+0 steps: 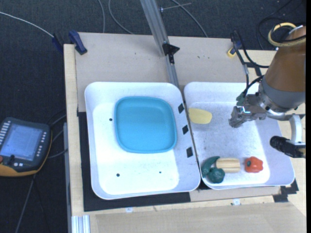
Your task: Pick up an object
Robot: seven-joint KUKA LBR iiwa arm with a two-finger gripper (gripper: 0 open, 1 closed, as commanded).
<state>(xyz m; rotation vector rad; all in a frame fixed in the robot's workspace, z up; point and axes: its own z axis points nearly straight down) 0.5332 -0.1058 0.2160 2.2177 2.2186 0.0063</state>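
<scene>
Gripper [238,118] hovered over the right bin [221,92], jaw state could not be told | yellow piece [200,115] lay to its left, red pepper [252,164] by the near rim | you had nothing picked; the grasp remained.

Gripper [237,116] above right bin [218,92] (blue plate [146,124] in left bin [99,130])
</scene>
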